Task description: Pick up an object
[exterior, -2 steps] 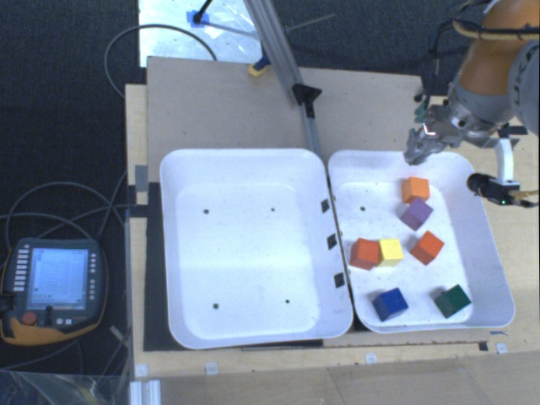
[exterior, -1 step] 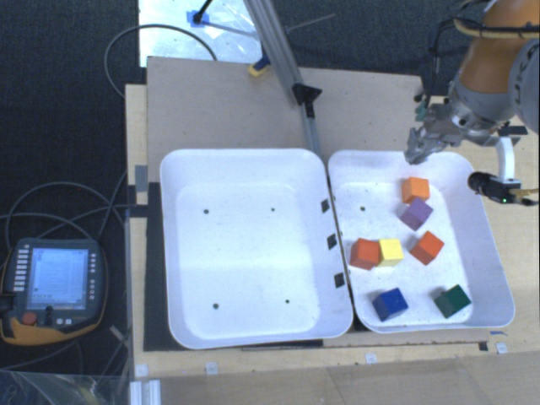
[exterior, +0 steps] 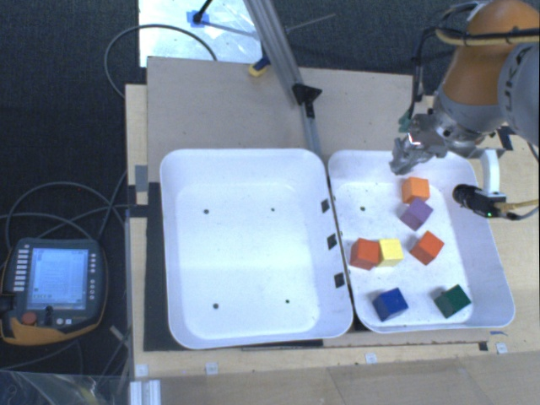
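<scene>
Gripper point(exterior: 407, 160) above seven blocks point(exterior: 391, 251)

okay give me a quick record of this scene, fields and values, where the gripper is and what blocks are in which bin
gripper: over the right bin's far edge, just above the orange block, nothing seen between its fingers
right bin: orange block, purple block, red-orange block, red block touching yellow block, blue block, green block
left bin: no blocks seen
task state: no block lifted yet
</scene>
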Robot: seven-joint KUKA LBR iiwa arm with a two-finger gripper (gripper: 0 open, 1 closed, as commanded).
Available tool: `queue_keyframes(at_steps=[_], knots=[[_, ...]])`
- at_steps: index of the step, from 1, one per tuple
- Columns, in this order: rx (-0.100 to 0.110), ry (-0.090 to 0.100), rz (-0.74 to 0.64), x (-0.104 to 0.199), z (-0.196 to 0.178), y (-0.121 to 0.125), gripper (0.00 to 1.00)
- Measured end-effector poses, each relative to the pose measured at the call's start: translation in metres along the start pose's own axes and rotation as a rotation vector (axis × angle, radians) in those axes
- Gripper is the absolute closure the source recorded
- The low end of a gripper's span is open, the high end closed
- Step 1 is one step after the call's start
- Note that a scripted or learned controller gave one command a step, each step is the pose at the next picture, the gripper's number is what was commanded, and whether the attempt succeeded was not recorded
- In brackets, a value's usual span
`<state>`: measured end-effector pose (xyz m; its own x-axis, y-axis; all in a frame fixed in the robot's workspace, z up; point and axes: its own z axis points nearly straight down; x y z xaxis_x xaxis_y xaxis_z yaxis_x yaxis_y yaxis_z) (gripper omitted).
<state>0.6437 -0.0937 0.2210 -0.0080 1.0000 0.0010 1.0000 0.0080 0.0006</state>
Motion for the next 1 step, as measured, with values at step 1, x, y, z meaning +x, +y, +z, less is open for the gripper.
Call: queue_keyframes(at_steps=[1], knots=[[0.000, 0.002, -0.003, 0.0516, -0.0126, -0.0202, 1.00]])
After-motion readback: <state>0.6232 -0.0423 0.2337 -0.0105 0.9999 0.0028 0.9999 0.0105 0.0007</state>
